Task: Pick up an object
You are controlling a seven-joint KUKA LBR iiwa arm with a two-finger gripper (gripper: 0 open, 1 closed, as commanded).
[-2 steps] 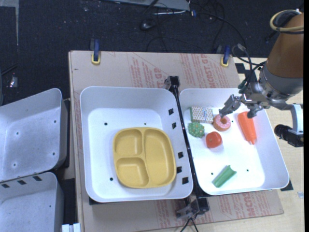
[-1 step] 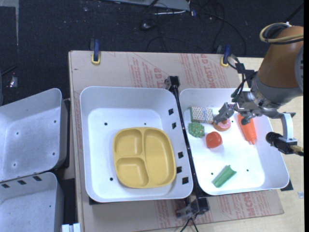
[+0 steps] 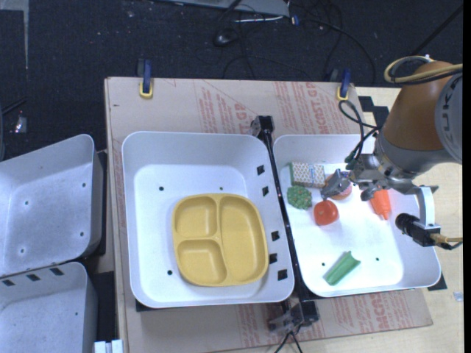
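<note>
My gripper [image 3: 341, 183] hangs over the upper middle of the right bin [image 3: 412, 274], with the grey and orange arm [image 3: 419, 127] reaching in from the right. A small reddish-orange thing [image 3: 339, 192] shows just under the gripper; whether it is held is unclear. A red tomato [image 3: 326, 212] lies just below and left of the gripper. An orange carrot [image 3: 380, 203] lies to its right. A patterned white box [image 3: 307, 173] and a green broccoli piece [image 3: 299, 196] sit to its left. A green stick-shaped piece [image 3: 341, 268] lies near the front wall.
The left bin [image 3: 147, 160] holds a yellow divided plate [image 3: 219, 238]. A black divider [image 3: 278, 204] runs between the two bins. Yellow clamps [image 3: 146, 87] hold the board at the back. White trays [image 3: 44, 197] lie off the bench to the left.
</note>
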